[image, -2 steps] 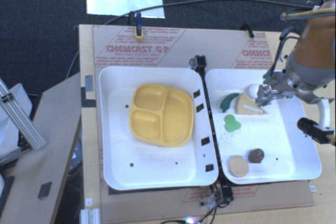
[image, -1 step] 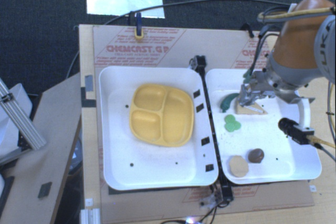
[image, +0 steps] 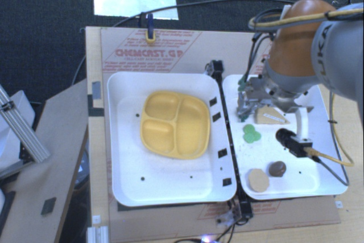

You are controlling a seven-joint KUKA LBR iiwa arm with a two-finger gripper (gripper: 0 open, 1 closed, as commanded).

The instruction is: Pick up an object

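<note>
Item 1. The arm (image: pixel 304 48), grey with an orange band, reaches in from the right of the view and bends down over the right bin (image: pixel 321 171).

Item 2. The gripper (image: pixel 244 111) stands just beyond the green piece (image: pixel 251 134), toward the far left corner of that bin. Whether it is open or closed cannot be told from this angle. Whether it touches the bin floor cannot be told either.

Item 3. Candidate objects, all lying loose on the floor of the right bin. The green piece is small, flat and lobed. A pale wedge (image: pixel 272 116) lies just beyond and to the right of the green piece, partly under the wrist. A brown round piece (image: pixel 277 168) sits nearer the camera and to the right of the green piece, apart from it. A tan disc (image: pixel 259 180) lies nearer still than the green piece, just beside the brown round piece on its left.

Item 4. The left bin (image: pixel 125 179), well to the left of the green piece across the dividing rims, holds a yellow divided plate (image: pixel 175 124), lying flat near its middle.

Item 5. Both bins rest on the tabletop (image: pixel 170 45), whose surface beyond the green piece bears red lettering.
</note>
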